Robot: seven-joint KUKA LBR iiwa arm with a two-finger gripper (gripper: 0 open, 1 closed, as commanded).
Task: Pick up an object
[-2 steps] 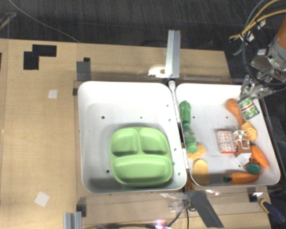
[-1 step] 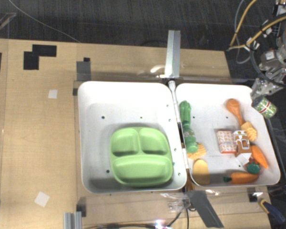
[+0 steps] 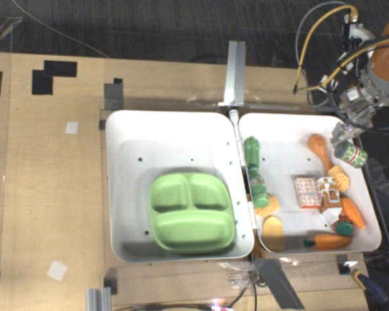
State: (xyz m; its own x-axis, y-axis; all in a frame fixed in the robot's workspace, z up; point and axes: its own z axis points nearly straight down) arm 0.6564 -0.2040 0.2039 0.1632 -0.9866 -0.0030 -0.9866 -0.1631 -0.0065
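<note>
Camera view: small can (image 3: 352, 155) at tool (image 3: 347, 135), over right bin's (image 3: 279, 135) far edge.

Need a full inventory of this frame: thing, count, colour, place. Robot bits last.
left bin: 1, white, left half of the bench
right bin: 1, white, touching the left bin's right side
divided plate: 1, green, three compartments, in the left bin, toward the near side
green bottle-like item: 1, green, right bin, along its left wall
orange spoon-like item: 1, orange, right bin, far right part
small printed box: 1, red and white, right bin, middle
carrots: 2, orange with green tops, right bin, near right corner
yellow rounded piece: 1, yellow-orange, right bin, near edge
small can: 1, green, red and white, at the right bin's right rim, under the hand
arm: 1, grey with an orange band, upper right
hand: 1, grey, over the right bin's right rim
</note>
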